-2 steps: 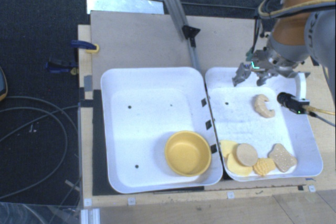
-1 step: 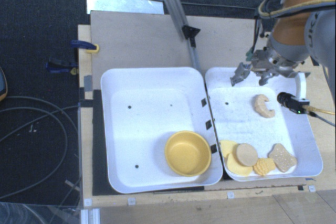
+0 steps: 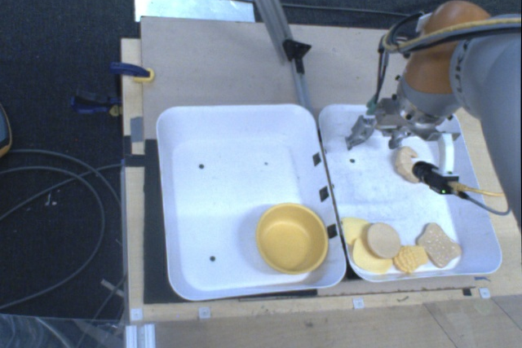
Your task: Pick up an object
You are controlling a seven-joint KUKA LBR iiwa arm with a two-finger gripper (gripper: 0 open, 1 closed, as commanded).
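Fingers (image 3: 359, 133) of the gripper (image 3: 382, 131) stand apart, gripping nothing; just beside them lies a pale curved pastry (image 3: 404, 161), partly hidden behind the wrist.

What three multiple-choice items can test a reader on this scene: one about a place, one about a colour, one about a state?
1. Where is the bowl?
A. left bin
B. right bin
C. bare bench

2. What colour is the bowl?
A. blue
B. yellow
C. red

3. How does the bowl stand?
A. upside down
B. on its side
C. upright, opening up

Answers: 1 A, it sits in the left bin's near right corner. 2 B, wall and inside are yellow. 3 C, its hollow inside faces the camera.
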